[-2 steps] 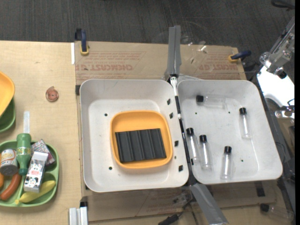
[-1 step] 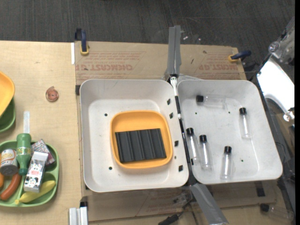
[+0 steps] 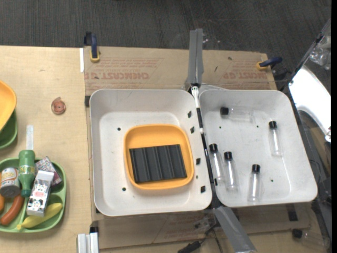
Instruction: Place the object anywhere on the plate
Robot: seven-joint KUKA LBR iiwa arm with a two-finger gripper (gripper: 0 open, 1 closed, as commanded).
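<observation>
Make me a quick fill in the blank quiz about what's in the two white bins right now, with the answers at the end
1. The orange plate sits in the ____ bin of the camera view.
2. The dark ribbed block lies on the ____.
3. The right bin holds ____ clear vials with black caps.
4. The vial nearest the divider lies along that bin's ____ edge.

Answers: left; plate; five; left

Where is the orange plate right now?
The orange plate sits in the middle of the left bin, with a dark ribbed block lying on it.
</observation>
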